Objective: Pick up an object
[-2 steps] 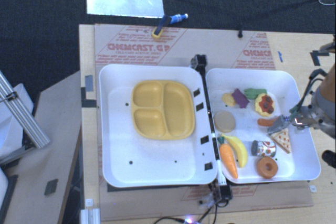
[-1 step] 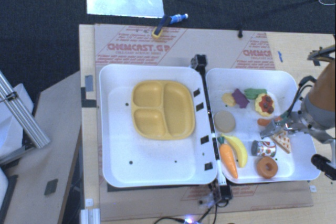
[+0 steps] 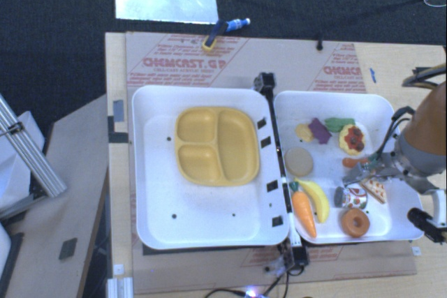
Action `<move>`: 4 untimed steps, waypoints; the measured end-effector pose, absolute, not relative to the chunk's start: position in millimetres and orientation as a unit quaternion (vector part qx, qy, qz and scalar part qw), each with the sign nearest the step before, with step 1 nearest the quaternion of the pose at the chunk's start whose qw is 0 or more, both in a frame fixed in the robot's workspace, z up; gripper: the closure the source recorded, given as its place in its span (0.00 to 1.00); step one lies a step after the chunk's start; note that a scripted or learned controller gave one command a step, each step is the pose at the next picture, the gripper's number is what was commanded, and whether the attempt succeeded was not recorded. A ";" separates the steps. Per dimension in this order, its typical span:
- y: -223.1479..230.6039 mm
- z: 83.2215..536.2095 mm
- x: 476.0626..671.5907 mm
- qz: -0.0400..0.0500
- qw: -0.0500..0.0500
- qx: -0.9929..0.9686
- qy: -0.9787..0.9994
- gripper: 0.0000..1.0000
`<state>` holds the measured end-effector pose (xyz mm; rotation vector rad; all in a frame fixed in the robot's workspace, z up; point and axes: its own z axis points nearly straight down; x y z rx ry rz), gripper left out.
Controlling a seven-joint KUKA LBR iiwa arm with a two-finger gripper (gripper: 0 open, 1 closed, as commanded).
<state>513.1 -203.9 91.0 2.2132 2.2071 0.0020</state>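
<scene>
The arm (image 3: 427, 139) is cut off at the right edge; the claw (image 3: 364, 171) is too blurred to read.

"CHEMCAST GP" in red on the bench sheet (image 3: 183, 61), twice.

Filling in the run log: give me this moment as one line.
hand low in right bin, beside pizza slice | nothing seen held | yellow tray in left bin

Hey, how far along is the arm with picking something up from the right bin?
Nothing looks lifted yet: the banana, carrot and donut all lie in the right bin. In hand: the end effector is down among the toys near the pizza slice. Left: a clear grasp and lift.
</scene>
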 end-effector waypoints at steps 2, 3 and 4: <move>-206.4 170.0 522.9 0.002 0.004 0.705 0.709 1.00; -206.9 224.3 524.8 0.002 0.004 0.705 0.709 1.00; -149.1 222.4 550.1 0.002 0.001 0.703 0.711 1.00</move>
